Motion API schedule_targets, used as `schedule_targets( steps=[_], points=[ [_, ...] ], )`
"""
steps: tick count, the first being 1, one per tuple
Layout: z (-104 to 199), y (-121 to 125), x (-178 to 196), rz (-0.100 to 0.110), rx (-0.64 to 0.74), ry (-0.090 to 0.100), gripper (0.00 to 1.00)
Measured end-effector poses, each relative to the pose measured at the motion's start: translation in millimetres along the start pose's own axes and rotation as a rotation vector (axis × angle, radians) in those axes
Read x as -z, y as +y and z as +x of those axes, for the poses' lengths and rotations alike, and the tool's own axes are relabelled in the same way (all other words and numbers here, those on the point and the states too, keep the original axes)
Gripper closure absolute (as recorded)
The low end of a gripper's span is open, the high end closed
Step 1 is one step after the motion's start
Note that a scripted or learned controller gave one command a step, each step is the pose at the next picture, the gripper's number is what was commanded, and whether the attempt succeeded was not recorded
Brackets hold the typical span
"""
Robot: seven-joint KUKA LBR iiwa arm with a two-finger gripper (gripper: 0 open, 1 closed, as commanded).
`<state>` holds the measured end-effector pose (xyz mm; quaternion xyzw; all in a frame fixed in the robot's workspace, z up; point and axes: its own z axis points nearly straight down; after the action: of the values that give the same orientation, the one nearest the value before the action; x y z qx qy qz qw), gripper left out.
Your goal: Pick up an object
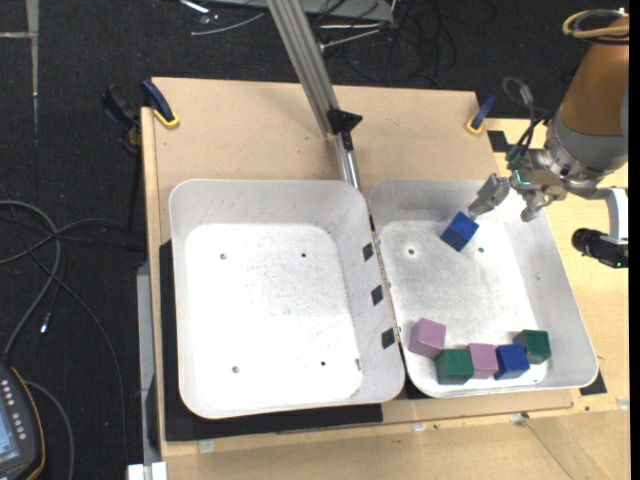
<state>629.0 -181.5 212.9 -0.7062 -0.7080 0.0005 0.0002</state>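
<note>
One blue cube point(460, 231) is lying tilted on a corner in the upper part of the right bin point(565, 298), well apart from the other blocks and just beside the gripper point(510, 196); the gripper is hanging above and to the cube's right, its two fingers spread apart with nothing between them; one finger is reaching down toward the cube's upper corner, though whether it is touching cannot be told from this slant. Five more blocks are crowding the bin's lower edge: a lilac cube point(428, 336) standing slightly apart, then a dark green cube point(454, 365), a second lilac cube point(483, 359), a small blue cube point(511, 360) and a green cube point(534, 345) packed side by side. The left bin point(190, 208) is sitting beside it, their rims meeting at the middle.

The risk, as I am judging it, is lying in the cube's tilt and offset; the fingers are not straddling it, so closing from here would be likely to catch only an edge and flick it away; descending without recentring could be pushing it across the floor toward the bin's middle.
</note>
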Motion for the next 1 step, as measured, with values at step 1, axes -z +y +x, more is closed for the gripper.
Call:
schedule_targets(
  steps=[1],
  points=[
    [32.7,6.9,-121.7,0.005,0.001,0.001,0.0]
  ],
)
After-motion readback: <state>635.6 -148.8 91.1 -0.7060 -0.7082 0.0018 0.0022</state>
